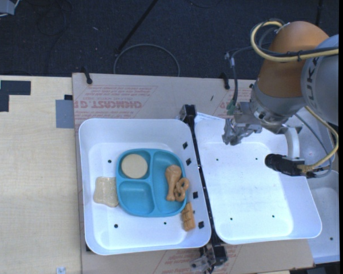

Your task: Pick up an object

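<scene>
Down at the near rim of the left bin I've got a small tan food piece lying just off the blue tray's corner, touching or nearly touching the blue divided tray. On that tray, a pretzel-shaped piece sits in the right compartment and a round pale disc fills the upper left one. Just beside the tray's left edge, on the bin floor, lies a pale bread-like piece. All of that is in the left bin; my gripper hangs over the far left corner of the right bin, across the divider from the pretzel piece and well apart from it, up and to the right. Nothing sits between its fingertips that I can see, and at this angle I can't tell whether they're apart or together. Grey arm comes in from the right.
</scene>
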`<state>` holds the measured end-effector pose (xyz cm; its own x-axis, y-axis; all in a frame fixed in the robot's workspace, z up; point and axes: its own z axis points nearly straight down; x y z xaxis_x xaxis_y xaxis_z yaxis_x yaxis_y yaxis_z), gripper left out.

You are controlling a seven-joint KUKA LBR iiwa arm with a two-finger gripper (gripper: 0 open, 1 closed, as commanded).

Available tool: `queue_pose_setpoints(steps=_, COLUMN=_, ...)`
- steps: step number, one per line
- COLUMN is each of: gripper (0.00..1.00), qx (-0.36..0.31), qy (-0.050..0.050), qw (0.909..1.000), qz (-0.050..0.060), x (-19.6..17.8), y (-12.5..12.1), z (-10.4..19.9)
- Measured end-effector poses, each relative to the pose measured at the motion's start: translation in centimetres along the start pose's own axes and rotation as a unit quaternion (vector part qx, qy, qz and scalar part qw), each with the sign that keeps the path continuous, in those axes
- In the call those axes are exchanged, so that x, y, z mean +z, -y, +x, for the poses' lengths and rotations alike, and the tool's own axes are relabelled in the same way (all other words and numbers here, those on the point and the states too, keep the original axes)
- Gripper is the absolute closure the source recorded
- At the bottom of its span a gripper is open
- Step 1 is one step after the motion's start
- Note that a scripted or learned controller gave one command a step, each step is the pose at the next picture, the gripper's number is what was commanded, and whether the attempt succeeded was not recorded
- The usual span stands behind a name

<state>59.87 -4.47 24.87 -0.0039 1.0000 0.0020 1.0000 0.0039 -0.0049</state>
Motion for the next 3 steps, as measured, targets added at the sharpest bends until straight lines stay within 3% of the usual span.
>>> queue_pose_setpoints(steps=1, gripper=1.0, qx=0.0, qy=0.001, qw=1.0, qz=-0.001, x=0.7, y=-1.6, z=5.3)
queue_pose_setpoints(steps=3, gripper=1.0, qx=0.0, qy=0.001, qw=1.0, qz=0.0, x=2.9, y=-1.7, z=15.1)
